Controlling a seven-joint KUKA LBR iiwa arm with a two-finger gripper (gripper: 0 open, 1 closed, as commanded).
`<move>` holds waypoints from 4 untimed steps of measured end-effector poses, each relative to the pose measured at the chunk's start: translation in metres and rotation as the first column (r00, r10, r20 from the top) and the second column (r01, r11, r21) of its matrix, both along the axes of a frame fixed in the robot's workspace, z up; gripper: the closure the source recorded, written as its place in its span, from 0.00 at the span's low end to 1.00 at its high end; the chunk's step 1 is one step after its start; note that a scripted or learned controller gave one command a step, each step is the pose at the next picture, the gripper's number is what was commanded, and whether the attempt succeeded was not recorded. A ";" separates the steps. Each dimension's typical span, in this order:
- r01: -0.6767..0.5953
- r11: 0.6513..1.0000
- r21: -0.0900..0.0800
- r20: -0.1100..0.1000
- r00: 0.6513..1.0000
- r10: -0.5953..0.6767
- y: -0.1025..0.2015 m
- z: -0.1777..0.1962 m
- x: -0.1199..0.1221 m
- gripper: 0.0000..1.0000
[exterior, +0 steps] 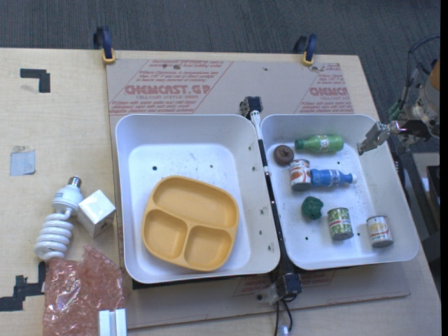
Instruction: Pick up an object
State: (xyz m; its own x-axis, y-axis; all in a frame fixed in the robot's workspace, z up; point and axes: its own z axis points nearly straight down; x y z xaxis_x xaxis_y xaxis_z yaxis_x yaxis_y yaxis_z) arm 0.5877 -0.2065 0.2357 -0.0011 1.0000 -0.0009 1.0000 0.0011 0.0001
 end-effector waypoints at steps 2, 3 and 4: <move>0.004 1.000 -0.009 0.024 1.000 -0.004 0.064 -0.133 -0.019 0.00; 0.006 1.000 -0.015 0.035 0.999 -0.006 0.061 -0.120 -0.016 1.00; 0.005 1.000 -0.012 0.031 1.000 -0.005 0.062 -0.121 -0.017 0.00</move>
